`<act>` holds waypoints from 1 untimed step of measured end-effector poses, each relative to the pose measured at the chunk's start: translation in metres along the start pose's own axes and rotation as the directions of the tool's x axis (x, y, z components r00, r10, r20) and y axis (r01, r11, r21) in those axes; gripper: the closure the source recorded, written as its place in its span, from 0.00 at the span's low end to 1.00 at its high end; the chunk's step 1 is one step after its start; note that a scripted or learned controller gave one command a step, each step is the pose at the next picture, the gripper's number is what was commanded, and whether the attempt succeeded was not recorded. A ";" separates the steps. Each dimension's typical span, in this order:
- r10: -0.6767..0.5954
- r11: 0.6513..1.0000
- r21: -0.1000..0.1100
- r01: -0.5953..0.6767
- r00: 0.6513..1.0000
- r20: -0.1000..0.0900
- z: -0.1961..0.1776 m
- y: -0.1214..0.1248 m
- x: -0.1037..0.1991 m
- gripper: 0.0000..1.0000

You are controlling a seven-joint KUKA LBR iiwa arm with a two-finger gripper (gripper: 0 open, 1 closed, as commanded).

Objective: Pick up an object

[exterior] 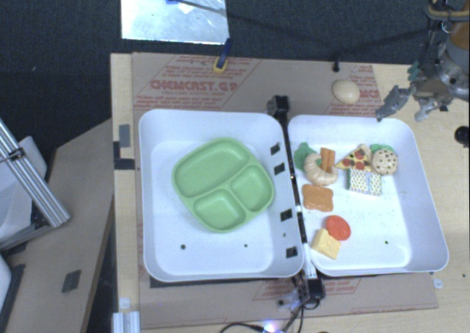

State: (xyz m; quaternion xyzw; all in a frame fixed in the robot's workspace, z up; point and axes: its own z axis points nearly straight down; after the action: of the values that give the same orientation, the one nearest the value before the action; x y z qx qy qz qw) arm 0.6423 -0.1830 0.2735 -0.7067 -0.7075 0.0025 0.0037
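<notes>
Your gripper (408, 106) hangs past the right bin's (418, 214) far corner, fingers spread, gripping nothing. That glossy white bin holds the toys: a ridged croissant (320, 168), pizza slice (358, 158), cookie (384, 161), cheese wedge (327, 243). The left bin (161, 251) holds a smooth green three-well plate (223, 184).

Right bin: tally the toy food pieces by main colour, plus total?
Right bin, by main colour:
Green: 1, leafy piece
Tan: 2, croissant, cookie
Orange: 2, upright stick, flat slab
Red: 2, pizza slice, round slice
Yellow: 1, cheese wedge
Multicolour: 1, patterned block
Total: 9
</notes>
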 end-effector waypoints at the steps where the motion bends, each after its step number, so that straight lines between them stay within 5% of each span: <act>1: -0.003 1.000 -0.011 0.003 1.000 0.002 -0.007 0.002 0.001 0.00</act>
State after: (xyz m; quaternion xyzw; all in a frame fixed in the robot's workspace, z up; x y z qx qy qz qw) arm 0.6442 -0.1824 0.2808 -0.7058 -0.7084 -0.0005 -0.0009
